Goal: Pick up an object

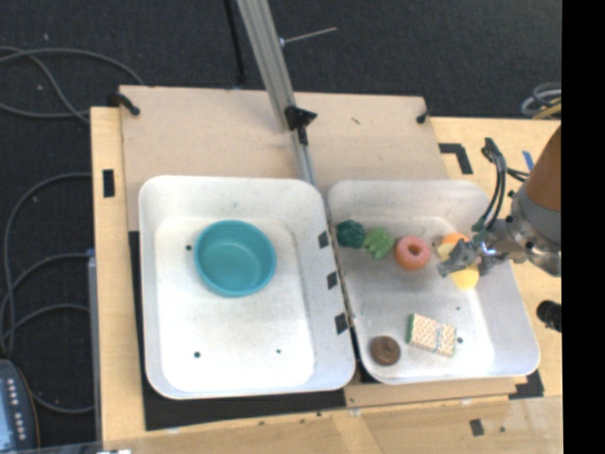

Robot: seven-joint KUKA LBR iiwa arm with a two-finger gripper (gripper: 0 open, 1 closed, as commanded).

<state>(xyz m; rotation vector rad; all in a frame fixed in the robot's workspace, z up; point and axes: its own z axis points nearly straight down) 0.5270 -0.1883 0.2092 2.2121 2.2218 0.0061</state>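
Nearest to us, along the lower edge of the right bin (501, 348), we find a brown disc (385, 350) at about seven o'clock in that bin, and just to its right, at about six o'clock, a flat patterned block (432, 334) with green edges, lying slightly tilted. The two are near each other but apart.

Moving up, the gripper (460, 257) sits at about three o'clock in the right bin, coming in from the right on the grey arm (531, 239). We see a yellow object (464, 277) directly under the gripper tip and touching it, and a small orange object (452, 243) just above it at the same spot. We cannot tell whether the jaws are spread or pressed together, nor whether either piece lies between them; the metal parts blur into the two objects.

Just left of the gripper, near the bin's centre, we see a pink ring (412, 253) with an orange rim, close beside the gripper but apart from it. Further toward nine o'clock a light green lump (380, 243) touches a dark green lump (351, 234), which lies near the bin's left wall.

In the left bin (170, 206) a teal bowl (235, 257) stands upright, a little left of the middle.

Farthest off, at twelve o'clock, a metal rail (265, 41) slants up from the gap between the bins over the tan board (208, 130).
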